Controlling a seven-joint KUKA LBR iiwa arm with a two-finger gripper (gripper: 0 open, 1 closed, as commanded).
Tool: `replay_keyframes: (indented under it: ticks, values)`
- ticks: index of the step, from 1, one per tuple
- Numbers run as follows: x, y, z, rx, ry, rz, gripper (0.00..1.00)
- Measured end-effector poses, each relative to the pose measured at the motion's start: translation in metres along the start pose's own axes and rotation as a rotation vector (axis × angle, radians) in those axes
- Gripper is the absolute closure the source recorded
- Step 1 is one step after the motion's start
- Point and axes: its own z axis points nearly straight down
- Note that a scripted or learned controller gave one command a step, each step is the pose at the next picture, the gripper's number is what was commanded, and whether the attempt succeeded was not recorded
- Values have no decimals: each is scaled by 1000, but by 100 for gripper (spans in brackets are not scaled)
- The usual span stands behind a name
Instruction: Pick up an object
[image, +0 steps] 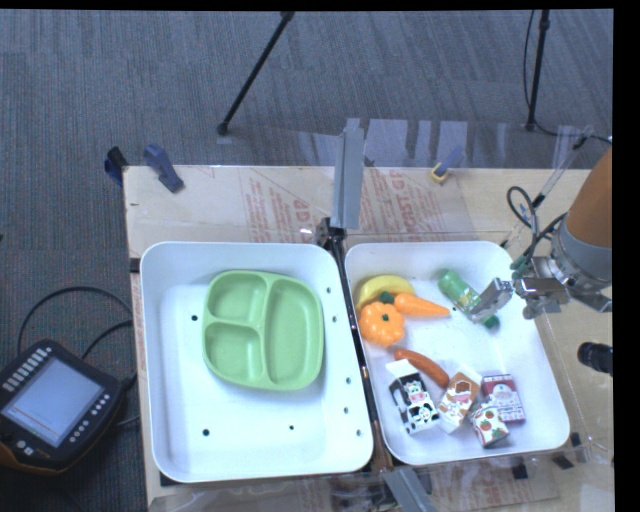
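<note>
My gripper (492, 299) hangs low over the upper right part of the right bin (548, 380), reaching in from the right. Its tip sits right beside a green bottle (456, 287), at the bottle's lower right end; nothing shows as held. Left of the bottle lie an orange carrot (421, 306), a yellow banana (383, 288) and an orange pumpkin (382, 324). A red sausage (422, 366) lies mid-bin. Along the front stand a cow-print carton (414, 402) and three small juice cartons (487, 405).
The left bin (180, 400) holds a green divided plate (265, 330). A metal post (348, 185) rises at the back between the bins. A tablet controller (52, 400) lies on the floor at left. Tripod legs and cables stand behind the bench.
</note>
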Motion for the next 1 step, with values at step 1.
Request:
replay_keyframes:
  ticks: [1]
  values:
    - [-10, 53, 105, -1, -1, -28, 0]
